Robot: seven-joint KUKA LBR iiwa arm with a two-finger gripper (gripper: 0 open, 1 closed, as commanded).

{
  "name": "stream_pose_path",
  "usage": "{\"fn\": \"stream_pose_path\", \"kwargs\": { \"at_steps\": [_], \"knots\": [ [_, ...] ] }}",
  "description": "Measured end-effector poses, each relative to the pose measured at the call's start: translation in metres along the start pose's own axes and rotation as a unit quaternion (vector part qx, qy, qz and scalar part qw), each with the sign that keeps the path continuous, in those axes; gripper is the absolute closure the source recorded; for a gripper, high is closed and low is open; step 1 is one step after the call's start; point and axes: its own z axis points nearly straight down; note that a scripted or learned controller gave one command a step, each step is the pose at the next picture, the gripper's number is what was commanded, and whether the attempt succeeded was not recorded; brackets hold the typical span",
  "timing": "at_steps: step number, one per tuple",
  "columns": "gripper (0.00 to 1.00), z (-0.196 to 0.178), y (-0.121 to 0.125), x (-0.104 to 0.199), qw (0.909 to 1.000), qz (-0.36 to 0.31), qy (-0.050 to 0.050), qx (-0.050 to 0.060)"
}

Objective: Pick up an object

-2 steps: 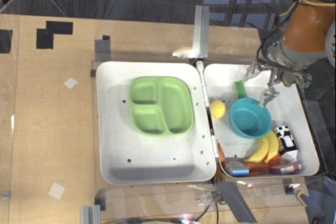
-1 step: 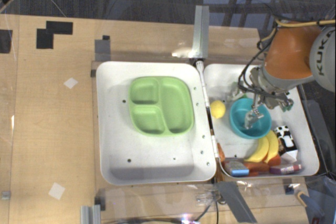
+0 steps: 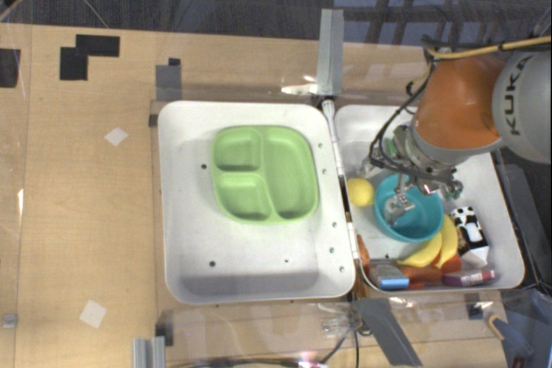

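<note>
End effector (image 3: 400,204) sits low over the right bin (image 3: 511,258), hanging from the grey arm with its orange band (image 3: 453,103). Its metal tip lies directly above the inside of a blue bowl (image 3: 412,216); whether it touches the bowl cannot be told. Finger spread is masked by the wrist and cabling, so the opening cannot be told, and nothing is seen gripped

Candidate objects, all in the right bin around the end effector:
- blue bowl, right under it
- small yellow ball (image 3: 360,192), just to the left, near the divider between the bins
- banana (image 3: 429,251), just below, curving along the bowl's lower rim
- black-and-white block (image 3: 469,227), to the right, beside the bowl
- red and blue items (image 3: 405,277), further below along the bin's near wall, too crowded to identify singly

Left bin (image 3: 185,271), well off to the left of the end effector, carries a green divided plate (image 3: 263,172) with three compartments, lying flat near its centre

Both bins rest on the wooden desk (image 3: 78,211)
</note>
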Motion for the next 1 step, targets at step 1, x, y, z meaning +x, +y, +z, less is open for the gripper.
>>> {"fn": "stream_pose_path", "kwargs": {
  "at_steps": [1],
  "knots": [
    [0.00, -0.0006, -0.0736, 0.0302, 1.0000, 0.005, -0.001, 0.003]
  ]
}}
